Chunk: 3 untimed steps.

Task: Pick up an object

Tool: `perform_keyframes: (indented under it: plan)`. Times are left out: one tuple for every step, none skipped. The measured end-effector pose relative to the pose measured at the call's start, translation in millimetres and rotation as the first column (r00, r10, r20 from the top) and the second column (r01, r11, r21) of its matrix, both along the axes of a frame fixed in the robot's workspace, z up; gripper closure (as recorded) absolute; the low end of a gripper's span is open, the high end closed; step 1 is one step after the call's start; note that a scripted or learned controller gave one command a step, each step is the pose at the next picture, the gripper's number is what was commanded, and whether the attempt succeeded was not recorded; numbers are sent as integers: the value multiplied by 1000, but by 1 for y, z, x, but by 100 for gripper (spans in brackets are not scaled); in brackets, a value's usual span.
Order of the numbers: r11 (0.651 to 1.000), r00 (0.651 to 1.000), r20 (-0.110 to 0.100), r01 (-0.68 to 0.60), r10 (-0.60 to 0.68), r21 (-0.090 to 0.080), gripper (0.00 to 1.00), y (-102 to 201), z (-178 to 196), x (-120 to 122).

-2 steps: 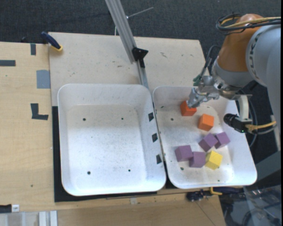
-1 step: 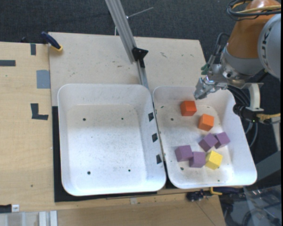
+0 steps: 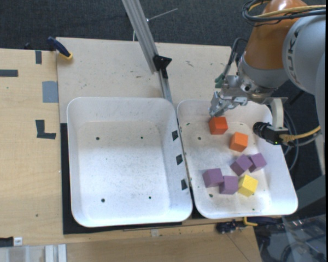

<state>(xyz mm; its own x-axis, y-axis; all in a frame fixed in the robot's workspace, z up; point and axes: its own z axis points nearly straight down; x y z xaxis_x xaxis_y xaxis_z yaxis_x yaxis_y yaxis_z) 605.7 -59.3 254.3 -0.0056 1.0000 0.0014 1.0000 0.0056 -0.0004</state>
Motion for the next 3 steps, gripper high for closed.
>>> perform_keyframes:
  plan:
    - [1000, 1000, 0, -1, 1, 0, 100, 51, 3, -3]
    - [1000, 1000, -1, -1, 1, 0, 100, 107, 1, -3]
    - [1000, 1000, -2, -1, 1, -1, 100, 154, -7, -19]
